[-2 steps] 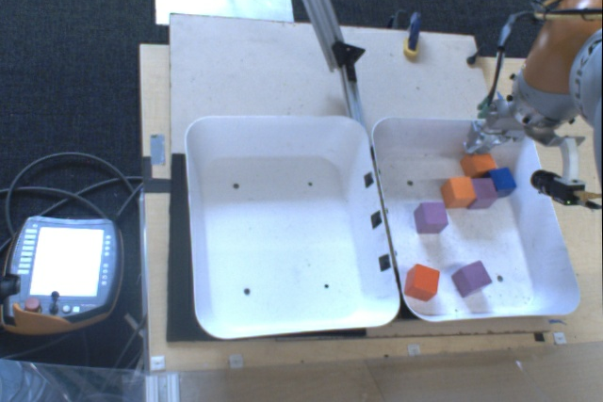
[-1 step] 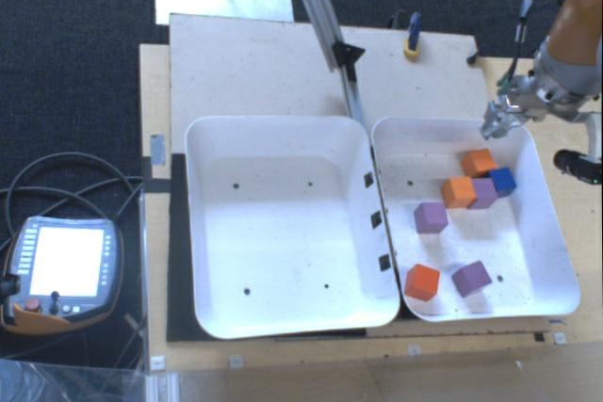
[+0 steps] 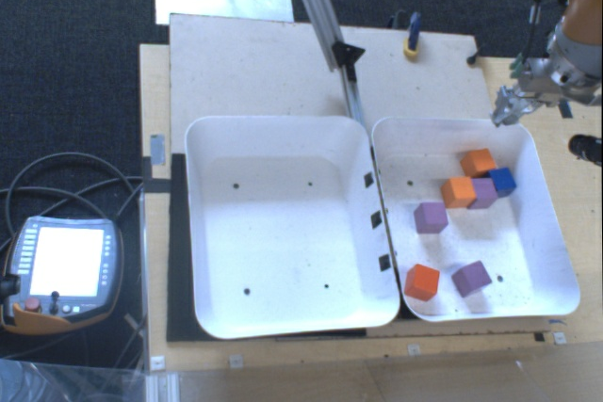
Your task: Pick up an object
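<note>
Seven small coloured cubes lie in the right white plastic bin [image 3: 551, 231], and none is yet picked. Four of them sit tight together near the far right wall: an orange cube [image 3: 478, 162], a blue cube [image 3: 502, 181], a second orange cube [image 3: 459, 192] and a purple cube [image 3: 483, 193], touching one another. For a good grasp the program does better to choose a cube that stands free, such as the lone purple cube [image 3: 431, 217] in the middle, the orange cube near the front [image 3: 422, 281] or the purple cube beside it [image 3: 471, 278], because there both sides are open for the descent. The grey arm with the orange band [image 3: 584, 14] reaches in from the right, and its metal two-finger gripper [image 3: 506, 111] hangs above the far right corner of this bin, over the rim, apart from every cube. It carries nothing, and how wide it stands cannot be told at this size.
</note>
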Controlling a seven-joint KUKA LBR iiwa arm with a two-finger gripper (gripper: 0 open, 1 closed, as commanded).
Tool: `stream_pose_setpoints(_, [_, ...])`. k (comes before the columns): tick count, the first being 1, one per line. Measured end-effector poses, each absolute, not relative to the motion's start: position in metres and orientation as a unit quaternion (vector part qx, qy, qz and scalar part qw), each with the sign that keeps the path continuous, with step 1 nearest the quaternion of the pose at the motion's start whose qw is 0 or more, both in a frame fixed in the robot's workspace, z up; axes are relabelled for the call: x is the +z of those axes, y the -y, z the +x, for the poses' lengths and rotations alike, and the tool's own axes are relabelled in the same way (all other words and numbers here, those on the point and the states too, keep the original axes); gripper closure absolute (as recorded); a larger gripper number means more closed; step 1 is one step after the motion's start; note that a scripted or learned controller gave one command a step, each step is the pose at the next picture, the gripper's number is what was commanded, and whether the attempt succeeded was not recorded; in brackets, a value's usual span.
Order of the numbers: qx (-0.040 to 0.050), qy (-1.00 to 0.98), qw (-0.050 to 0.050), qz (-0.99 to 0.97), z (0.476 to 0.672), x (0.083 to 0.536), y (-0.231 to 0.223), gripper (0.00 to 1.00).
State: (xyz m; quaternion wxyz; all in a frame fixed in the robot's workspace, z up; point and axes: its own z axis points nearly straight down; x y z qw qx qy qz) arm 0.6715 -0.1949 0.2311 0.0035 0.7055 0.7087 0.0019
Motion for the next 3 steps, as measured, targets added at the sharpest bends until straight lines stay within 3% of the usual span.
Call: stream_pose_setpoints(3, [0.0010,-0.711,-0.001,0.704,0.596,0.238,0.041,1.00])
